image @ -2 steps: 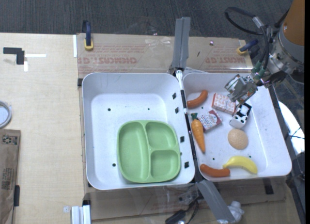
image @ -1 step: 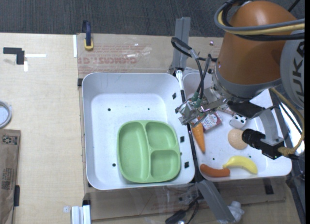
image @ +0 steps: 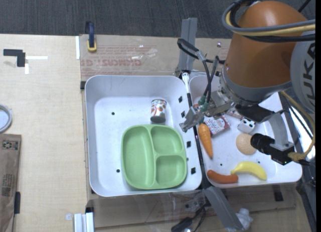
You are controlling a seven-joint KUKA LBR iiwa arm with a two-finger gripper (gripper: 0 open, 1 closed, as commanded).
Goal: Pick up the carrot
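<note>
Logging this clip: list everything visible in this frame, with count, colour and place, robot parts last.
left bin: 1, white, view's left
right bin: 1, white, view's right
divided plate: 1, green, left bin, front
can: 1, white and red, left bin, behind plate
carrot: 1, orange, right bin, left side
banana: 1, yellow, right bin, front
sausage-like item: 1, red-orange, right bin, front
round item: 1, tan, right bin
clamp: 1, blue and yellow, bench back
gripper: 1, grey, above carrot's top end

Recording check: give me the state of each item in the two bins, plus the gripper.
carrot: lying in the right bin, top end at the gripper
gripper: low over the carrot's top
green plate: flat in the left bin
can: upright behind the plate
banana: lying in the right bin
</note>
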